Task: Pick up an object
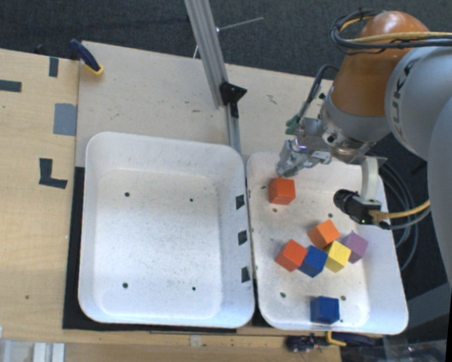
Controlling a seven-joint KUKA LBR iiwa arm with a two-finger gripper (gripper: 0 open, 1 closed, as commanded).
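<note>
In the camera view, the gripper (289, 168) is seen just above an orange cube (282, 191) at the far left of the right bin (381, 313). Whether its fingers are open or closed cannot be told. Nothing is seen held.

My gripper (289, 165) hangs over the back of the right bin (381, 313), just behind one block (282, 191). More blocks (319, 252) sit together in that bin, nearer the front. The left bin (93, 226) sits beside it.
</note>
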